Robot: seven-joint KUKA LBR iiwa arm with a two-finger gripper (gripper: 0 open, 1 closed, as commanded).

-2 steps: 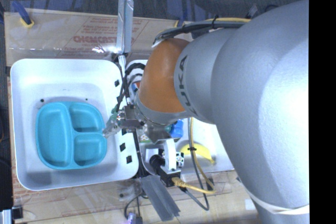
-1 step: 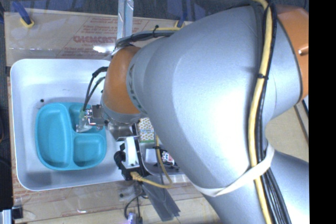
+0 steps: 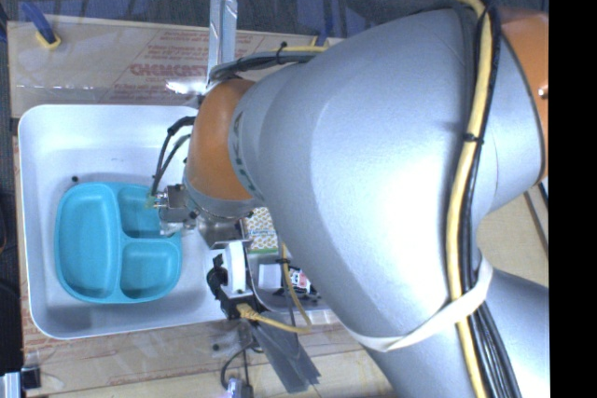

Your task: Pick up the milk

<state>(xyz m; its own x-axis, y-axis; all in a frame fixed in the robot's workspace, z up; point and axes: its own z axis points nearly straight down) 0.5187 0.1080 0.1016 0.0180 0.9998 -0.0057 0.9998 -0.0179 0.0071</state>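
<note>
Grey arm (image 3: pixel 373 182) fills foreground | gripper (image 3: pixel 175 208) low at left bin (image 3: pixel 37 200) right edge, beside blue plate (image 3: pixel 93 242); grip state cannot be told | patterned carton (image 3: pixel 264 233), likely the milk, just past that edge, under the arm | probably light, crushable: take flat sides

Grey arm (image 3: pixel 373 172) entering from the right and spanning most of the view, its broad rounded link foreshortened toward the camera; orange band (image 3: pixel 213 144) above the wrist at centre-left, the wrist directed steeply downward; yellow cable (image 3: pixel 466 135) running down the link's right flank; gripper (image 3: pixel 175 205) partly visible at the band's lower left edge, largely hidden beneath the wrist
</note>
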